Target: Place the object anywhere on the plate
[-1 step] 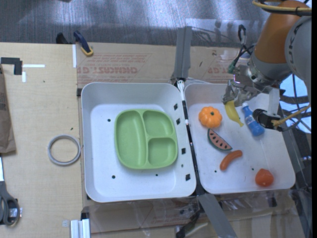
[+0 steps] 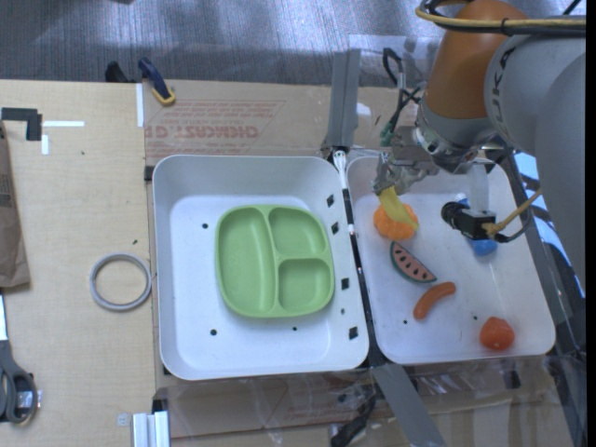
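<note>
1. Starting at the left, a grey tape ring (image 2: 121, 281) lies flat on the tan bench.
2. The left bin (image 2: 177, 343) holds the green plate (image 2: 276, 260), smooth plastic with three compartments.
3. In the right bin (image 2: 521, 343), the object (image 2: 396, 214), an orange-and-yellow toy, sits near the bin's upper left corner. It looks light, rigid and somewhat slick; gripping across its middle seems safest.
4. The gripper (image 2: 399, 177) hangs just above it; whether the claw is released or clenched, I cannot tell.
5. Further right lie a watermelon slice (image 2: 412, 263), sausage (image 2: 434, 299) and tomato (image 2: 496, 332).
</note>
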Robot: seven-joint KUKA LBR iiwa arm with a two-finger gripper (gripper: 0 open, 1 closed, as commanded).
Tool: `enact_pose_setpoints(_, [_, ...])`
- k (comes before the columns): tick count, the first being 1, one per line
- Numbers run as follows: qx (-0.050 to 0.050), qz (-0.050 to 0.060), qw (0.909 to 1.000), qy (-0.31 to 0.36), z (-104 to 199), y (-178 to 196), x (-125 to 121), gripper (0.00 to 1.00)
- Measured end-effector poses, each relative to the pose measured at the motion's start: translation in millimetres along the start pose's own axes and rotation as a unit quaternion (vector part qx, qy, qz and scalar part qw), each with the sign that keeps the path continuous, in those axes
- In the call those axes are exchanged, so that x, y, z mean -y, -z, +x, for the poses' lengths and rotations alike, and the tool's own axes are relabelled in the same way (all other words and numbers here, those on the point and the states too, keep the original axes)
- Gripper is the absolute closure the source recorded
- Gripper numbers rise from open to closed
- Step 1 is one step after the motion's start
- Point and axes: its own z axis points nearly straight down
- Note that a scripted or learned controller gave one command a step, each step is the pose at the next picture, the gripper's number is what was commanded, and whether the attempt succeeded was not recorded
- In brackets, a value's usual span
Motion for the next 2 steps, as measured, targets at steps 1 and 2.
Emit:
enact_pose_setpoints(1, [0.0,0.0,1.0,-0.002,74.0,-0.1,66.8,1.0])
enact_pose_setpoints(2, [0.0,0.0,1.0,-0.002,73.5,-0.1,66.8,0.0])
